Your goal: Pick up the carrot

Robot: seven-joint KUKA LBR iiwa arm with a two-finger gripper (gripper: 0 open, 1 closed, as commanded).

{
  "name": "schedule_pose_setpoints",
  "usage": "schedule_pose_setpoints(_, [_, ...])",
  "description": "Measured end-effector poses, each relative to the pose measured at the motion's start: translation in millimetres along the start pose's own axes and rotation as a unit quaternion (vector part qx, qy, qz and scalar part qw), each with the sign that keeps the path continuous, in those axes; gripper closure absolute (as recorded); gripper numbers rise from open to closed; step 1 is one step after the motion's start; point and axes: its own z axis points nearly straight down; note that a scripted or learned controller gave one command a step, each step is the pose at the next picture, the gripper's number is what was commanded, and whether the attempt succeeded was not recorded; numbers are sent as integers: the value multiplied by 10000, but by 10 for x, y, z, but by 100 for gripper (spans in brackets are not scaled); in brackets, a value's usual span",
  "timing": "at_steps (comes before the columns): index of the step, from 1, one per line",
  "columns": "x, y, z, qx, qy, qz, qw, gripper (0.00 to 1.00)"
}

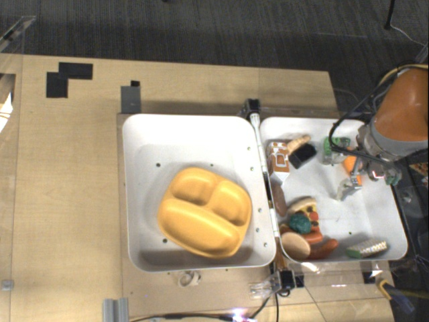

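Carrot (pixel 351 166): a small orange piece in the camera view's right bin (pixel 382 210), upper right, directly under the gripper (pixel 350 180). Finger state cannot be told, nor any grasp. Risk: arm occludes the target; a misaligned closure could knock it aside.

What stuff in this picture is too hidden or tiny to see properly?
- End effector, camera view: small and cluttered, so open or shut is unclear.
- Pile of toy food in the right bin: items overlap, so which one is the carrot is uncertain.
- Arm: cut off by the picture's right side.
- Small ridged item near the front wall: too small to identify.
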Motion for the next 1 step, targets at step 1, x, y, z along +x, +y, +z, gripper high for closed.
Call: schedule_pose_setpoints(1, [395,25,-12,2,-1,-1046,9945,0])
